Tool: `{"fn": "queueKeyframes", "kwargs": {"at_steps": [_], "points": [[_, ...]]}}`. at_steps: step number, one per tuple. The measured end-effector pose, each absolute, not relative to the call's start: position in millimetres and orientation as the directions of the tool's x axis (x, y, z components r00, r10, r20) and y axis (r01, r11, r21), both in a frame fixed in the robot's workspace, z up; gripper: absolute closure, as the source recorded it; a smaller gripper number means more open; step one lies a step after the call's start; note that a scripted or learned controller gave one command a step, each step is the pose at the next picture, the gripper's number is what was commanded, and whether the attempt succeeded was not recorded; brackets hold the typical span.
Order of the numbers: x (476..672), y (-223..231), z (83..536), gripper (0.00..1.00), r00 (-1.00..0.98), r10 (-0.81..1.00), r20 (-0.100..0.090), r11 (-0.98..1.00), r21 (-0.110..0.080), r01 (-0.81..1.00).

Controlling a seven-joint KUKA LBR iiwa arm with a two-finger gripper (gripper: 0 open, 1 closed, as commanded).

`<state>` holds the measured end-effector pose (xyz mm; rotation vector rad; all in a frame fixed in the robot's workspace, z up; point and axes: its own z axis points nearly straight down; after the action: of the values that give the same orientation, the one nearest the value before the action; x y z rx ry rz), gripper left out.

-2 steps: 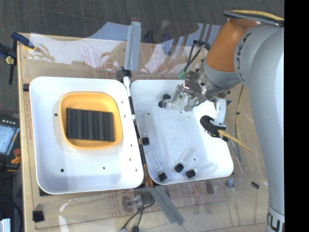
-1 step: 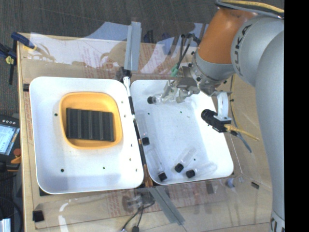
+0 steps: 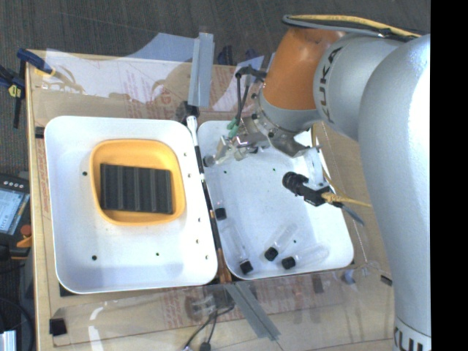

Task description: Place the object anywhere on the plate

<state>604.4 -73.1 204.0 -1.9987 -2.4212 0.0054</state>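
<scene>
- Near edge of the right bin (image 3: 333, 229): a few clear bottles (image 3: 287, 241) with black caps, lying loose – presumably the objects to pick, though they're hard to make out.
- Plate (image 3: 136, 180) sits in the left bin (image 3: 73, 254), well apart from them.
- Gripper (image 3: 232, 146) is at the right bin's far corner – can't tell its state or whether it holds anything.

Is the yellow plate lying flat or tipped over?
Flat. The yellow plate sits level on the floor of the left bin, its whole rim showing, with a dark ribbed patch in its middle.
</scene>
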Motion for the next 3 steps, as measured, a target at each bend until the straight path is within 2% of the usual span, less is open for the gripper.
{"fn": "queueKeyframes", "kwargs": {"at_steps": [1,2,3], "points": [[613.3,-27,192,1.00,-0.387,0.922,0.002,0.387,-0.005,0.922],[578.7,-13,222,1.00,-0.606,0.796,0.003,0.606,-0.004,0.796],[578.7,-13,222,0.00,-0.606,0.796,0.002,0.606,-0.004,0.796]]}}
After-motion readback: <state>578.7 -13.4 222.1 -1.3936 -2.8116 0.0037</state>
